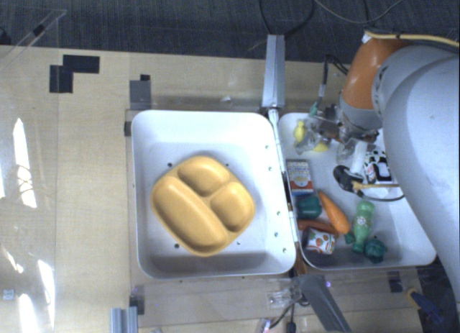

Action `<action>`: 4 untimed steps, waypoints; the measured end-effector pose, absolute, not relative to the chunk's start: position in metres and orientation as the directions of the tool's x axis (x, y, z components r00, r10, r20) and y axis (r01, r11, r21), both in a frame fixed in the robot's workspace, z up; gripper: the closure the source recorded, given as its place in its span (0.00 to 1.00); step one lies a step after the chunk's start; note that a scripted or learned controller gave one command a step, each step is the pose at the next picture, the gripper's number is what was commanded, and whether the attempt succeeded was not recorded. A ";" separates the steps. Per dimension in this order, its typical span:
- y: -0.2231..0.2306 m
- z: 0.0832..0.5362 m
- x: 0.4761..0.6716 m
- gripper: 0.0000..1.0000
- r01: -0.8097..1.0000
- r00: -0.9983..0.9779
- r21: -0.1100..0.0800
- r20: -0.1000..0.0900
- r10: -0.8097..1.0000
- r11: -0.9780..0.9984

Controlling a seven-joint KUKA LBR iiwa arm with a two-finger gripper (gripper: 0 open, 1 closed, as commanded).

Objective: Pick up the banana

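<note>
Camera view
Arm: the grey arm with an orange band (363, 62) reaches in from the right and covers much of the right bin.
Gripper: the two-finger gripper (327, 134) sits low over the far left part of the right bin, just beside the banana; whether it is released or clenched cannot be told, as its metal parts blur together.
Banana: the small yellow banana (299, 131) lies in the far left corner of the right white bin (402, 256), close to the divider, at the gripper's left.
Left bin: the shallow white left bin (154, 252) carries a yellow plastic tray with three rounded compartments (203, 203), near its middle.
Right bin, near side: a small printed carton (299, 175), a dark teal block (309, 203), an orange carrot (333, 211), a small printed can (320, 241), a green bottle (363, 218) and a dark green lump (374, 250) lie close together.
Cables: black cables (287, 8) loop on the dark floor beyond the bench.
</note>
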State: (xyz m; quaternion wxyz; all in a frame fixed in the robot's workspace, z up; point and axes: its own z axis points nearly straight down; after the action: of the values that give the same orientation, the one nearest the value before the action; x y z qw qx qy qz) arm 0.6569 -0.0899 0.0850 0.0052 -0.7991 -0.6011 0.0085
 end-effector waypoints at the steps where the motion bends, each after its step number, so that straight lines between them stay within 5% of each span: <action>1: -0.086 0.094 0.661 1.00 0.964 0.266 -0.010 -0.003 0.964 -0.266; 2: -0.087 0.091 0.658 0.00 0.963 0.267 -0.018 -0.006 0.964 -0.267; 3: -0.087 0.091 0.658 0.00 0.963 0.267 -0.018 -0.006 0.964 -0.267; 4: -0.051 0.240 0.668 0.00 0.975 0.222 0.008 0.001 0.975 -0.222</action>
State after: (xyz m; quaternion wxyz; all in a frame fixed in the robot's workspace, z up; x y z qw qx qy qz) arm 0.6684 -0.0510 0.2399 -0.0026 -0.7815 -0.6238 -0.0029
